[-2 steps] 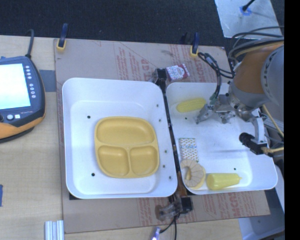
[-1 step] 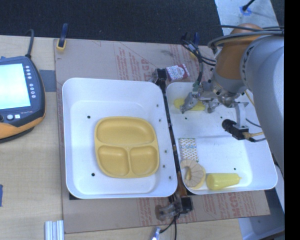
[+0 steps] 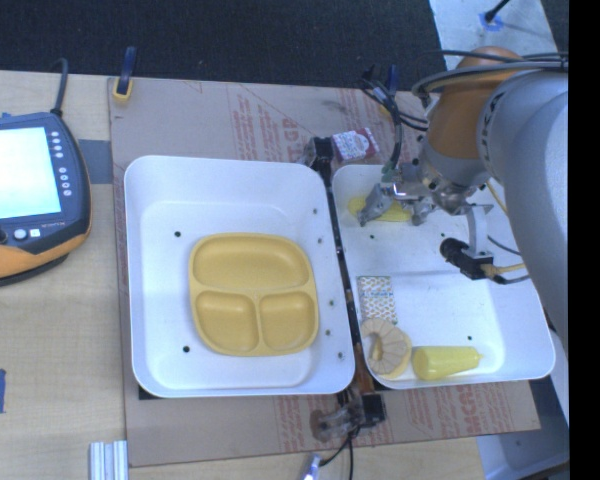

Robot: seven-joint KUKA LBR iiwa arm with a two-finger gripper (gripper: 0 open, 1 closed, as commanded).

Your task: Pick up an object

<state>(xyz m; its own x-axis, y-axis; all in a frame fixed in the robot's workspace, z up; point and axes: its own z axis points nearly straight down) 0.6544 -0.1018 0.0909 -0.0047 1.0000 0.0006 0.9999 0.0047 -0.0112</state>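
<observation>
My gripper (image 3: 395, 211) hangs over the far left corner of the right bin (image 3: 515, 353), with its two fingers spread and nothing visible between them. A small yellow object (image 3: 360, 208) lies right beside the left finger (image 3: 374, 208), at the bin's wall. Nearer the front of the same bin lie a patterned packet (image 3: 376, 296), a round beige piece (image 3: 387, 349) and a yellow cylinder (image 3: 445, 361). A yellow divided plate (image 3: 253, 293) rests in the left bin (image 3: 160, 193).
A handheld control pendant (image 3: 25, 193) sits on the bench at far left. A small wrapped item (image 3: 352, 145) lies behind the bins. Cables run from the arm's wrist (image 3: 470, 118) over the right bin. Clamps (image 3: 345, 418) hold the bins at the front.
</observation>
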